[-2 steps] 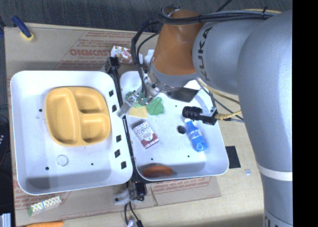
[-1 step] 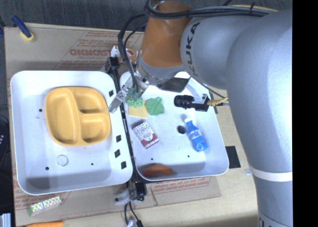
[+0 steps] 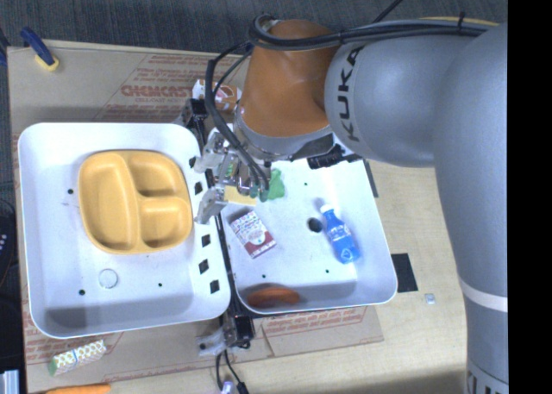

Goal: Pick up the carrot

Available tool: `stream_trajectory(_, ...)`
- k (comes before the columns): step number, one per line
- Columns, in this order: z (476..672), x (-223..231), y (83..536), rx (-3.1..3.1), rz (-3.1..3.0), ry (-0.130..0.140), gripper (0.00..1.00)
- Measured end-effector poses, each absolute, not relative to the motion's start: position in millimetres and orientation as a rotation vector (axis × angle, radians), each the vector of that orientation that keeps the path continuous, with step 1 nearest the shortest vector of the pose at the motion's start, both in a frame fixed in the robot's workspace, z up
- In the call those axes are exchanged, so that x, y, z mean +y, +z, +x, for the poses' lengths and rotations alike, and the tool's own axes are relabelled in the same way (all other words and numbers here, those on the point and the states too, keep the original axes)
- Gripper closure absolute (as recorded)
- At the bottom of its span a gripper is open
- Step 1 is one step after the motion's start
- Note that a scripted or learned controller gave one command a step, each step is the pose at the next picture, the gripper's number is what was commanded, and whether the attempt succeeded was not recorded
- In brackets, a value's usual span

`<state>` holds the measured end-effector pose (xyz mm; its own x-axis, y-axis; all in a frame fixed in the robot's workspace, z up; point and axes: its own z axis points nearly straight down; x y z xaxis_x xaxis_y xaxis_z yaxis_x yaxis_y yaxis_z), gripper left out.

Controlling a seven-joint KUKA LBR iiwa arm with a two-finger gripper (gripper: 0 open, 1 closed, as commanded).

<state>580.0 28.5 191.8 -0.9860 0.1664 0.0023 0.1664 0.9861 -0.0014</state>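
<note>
The carrot (image 3: pixel 274 296) lies against the right bin's (image 3: pixel 377 256) wall at six o'clock, well apart from the pincer (image 3: pixel 226 178), which hangs over the divide between bins; I cannot tell its opening. A small carton (image 3: pixel 254 233) and blue bottle (image 3: pixel 339 236) lie between. The left bin (image 3: pixel 45 211) holds a yellow tray (image 3: pixel 135 199).

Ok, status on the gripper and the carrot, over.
Gripper low over the right white bin's left edge, nothing seen between its fingers. Orange carrot lies against the bin's near wall, untouched. Small red-and-white packet lies between them.
</note>
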Motion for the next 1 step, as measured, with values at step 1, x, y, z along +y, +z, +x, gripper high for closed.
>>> stream_trajectory(1, 535.8, 40.5, 191.6, -3.092, -0.538, 0.002, 0.0)
